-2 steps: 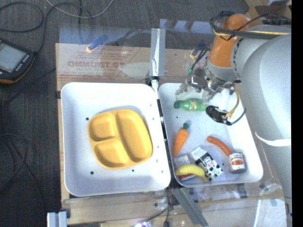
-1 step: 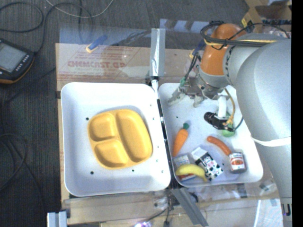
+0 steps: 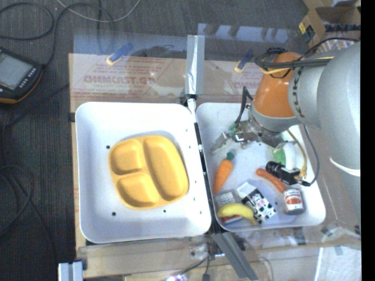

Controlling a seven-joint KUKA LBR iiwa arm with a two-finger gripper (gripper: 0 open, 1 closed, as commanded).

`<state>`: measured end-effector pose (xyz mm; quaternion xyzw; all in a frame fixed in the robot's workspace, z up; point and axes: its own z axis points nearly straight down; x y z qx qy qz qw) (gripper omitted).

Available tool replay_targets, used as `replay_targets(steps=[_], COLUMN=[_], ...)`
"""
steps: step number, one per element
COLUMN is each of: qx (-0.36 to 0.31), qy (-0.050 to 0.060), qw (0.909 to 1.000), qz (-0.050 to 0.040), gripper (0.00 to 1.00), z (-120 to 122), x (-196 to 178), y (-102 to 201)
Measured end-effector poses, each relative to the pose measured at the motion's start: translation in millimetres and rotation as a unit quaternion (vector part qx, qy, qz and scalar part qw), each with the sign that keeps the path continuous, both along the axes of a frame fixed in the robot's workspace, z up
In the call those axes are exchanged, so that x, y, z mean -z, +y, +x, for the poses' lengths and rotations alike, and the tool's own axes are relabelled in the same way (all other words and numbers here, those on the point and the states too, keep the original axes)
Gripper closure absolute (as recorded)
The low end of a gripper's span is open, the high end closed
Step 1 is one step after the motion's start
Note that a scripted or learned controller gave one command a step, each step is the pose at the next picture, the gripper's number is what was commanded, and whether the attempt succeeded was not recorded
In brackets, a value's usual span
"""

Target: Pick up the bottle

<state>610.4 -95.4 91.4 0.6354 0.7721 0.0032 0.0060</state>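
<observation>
— What sits in the left bin (image 3: pixel 88 174)?
— A yellow divided plate (image 3: pixel 149 170), lying flat near its middle.
— And right of that plate?
— In the right bin (image 3: pixel 319 212), a toy carrot (image 3: pixel 223 172) lies nearest the plate. A banana (image 3: pixel 236 211) lies below the carrot, a small red-labelled can (image 3: pixel 293 200) farther right.

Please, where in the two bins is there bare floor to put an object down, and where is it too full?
Free: the left bin floor around the yellow divided plate, mainly its corners. In the right bin, a small patch between the carrot and the hand. Crowded: the right bin's near end, with banana, small jar and boxes.
</observation>
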Motion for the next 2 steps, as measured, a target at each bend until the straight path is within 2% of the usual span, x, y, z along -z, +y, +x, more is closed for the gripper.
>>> replay_targets(steps=[1, 2], qx=[-0.008, -0.009], qy=[0.006, 0.006], qw=[0.9999, 0.9999], qz=[0.0005, 0.0017], gripper=[0.00, 1.00], z=[-2.4, -2.0], x=[-42.5, -51.0], y=[-66.1, -65.1])
